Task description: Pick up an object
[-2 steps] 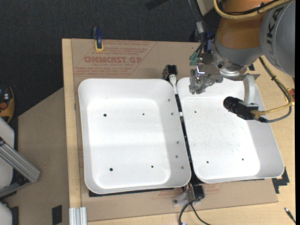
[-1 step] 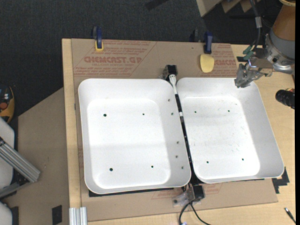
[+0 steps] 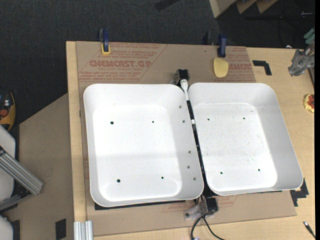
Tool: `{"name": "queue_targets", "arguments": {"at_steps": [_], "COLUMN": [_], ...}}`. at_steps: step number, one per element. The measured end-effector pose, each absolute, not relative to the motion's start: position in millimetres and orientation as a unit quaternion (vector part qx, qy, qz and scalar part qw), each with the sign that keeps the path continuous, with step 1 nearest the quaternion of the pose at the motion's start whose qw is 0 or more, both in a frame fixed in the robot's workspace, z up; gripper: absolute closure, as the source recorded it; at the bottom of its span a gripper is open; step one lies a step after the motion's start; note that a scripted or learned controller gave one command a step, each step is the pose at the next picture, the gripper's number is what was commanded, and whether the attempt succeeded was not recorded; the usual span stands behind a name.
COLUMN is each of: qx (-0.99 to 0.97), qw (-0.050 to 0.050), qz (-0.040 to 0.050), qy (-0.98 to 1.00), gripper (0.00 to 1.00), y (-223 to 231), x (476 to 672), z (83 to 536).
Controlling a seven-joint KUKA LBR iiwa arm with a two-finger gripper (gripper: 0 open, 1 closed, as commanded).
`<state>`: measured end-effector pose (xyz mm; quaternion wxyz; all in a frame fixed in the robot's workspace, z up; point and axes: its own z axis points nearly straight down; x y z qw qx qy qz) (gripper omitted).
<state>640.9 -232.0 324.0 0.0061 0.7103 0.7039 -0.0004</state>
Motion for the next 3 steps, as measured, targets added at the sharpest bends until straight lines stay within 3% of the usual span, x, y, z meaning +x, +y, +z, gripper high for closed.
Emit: {"name": "queue_targets", "arguments": {"at_steps": [1,2,3], "qx": [0.706,0.705,0.705], "qw": [-0.002,0.009,-0.004], "qz": [-0.0010,0.0054,-0.0019], "qy": [0.708,0.709,0.709], "gripper": [1.00,1.00,1.00], "y": [-191,-165,-101], "x": [639.1,657.5,653.8], "z": [268,415,309]}}
